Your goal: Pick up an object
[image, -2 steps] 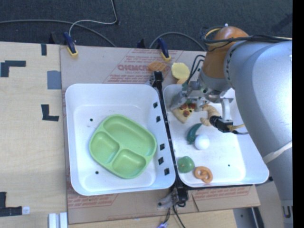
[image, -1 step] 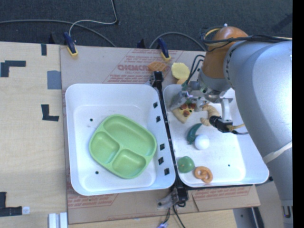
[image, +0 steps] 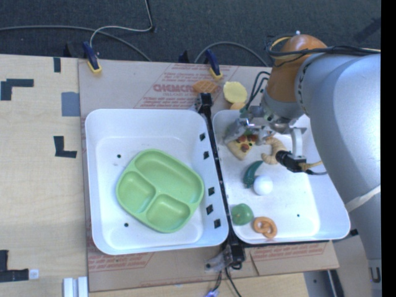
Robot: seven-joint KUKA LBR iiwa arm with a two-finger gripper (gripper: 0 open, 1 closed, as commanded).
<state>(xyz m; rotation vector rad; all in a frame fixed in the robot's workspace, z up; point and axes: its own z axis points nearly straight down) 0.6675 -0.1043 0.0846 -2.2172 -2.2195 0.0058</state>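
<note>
My gripper (image: 245, 129) is low over the far left part of the right bin (image: 309, 218), under the grey arm and its orange band. Just below its tip lies a pizza-slice toy (image: 242, 146), very close or touching. A tan curved toy (image: 272, 154) lies to the right of that. Nearer the front are a teal toy (image: 251, 172), a white ball (image: 263, 186), a green ball (image: 241, 214) and an orange pretzel (image: 265, 226). I see nothing lifted off the bin floor.
The left bin (image: 105, 129) holds a green divided plate (image: 159, 190). A black divider (image: 212, 159) separates the bins. Behind the right bin, on the cardboard, lie a yellow piece (image: 235, 93) and an orange waffle-like piece (image: 205, 86). The arm covers the bin's right side.
</note>
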